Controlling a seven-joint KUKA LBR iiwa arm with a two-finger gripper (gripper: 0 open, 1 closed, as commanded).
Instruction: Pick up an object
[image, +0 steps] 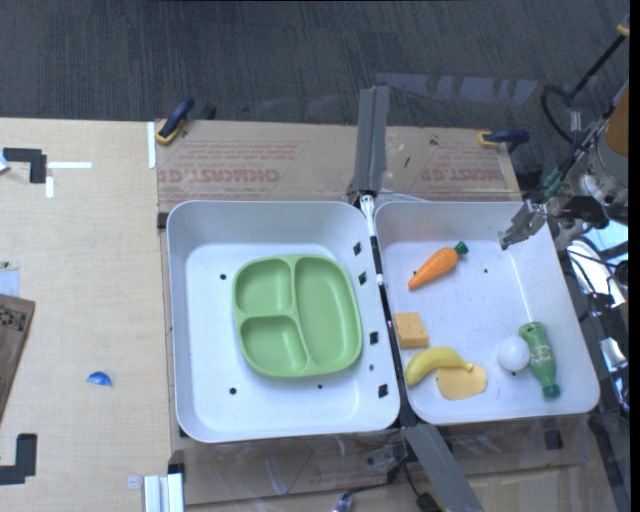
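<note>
Two white bins sit side by side. Left bin (190, 300) holds a green tray (298, 315) near its centre. Right bin (565, 300) holds a carrot (435, 267) at 11 o'clock, a cheese block (410, 329) at 8, a banana (432, 364) and yellow slice (463, 382) at 7, and a white ball (513, 354) touching a green bottle (540, 359) at 5. The gripper (520, 228) hangs over this bin's 1 o'clock rim; I cannot tell its state.
</note>
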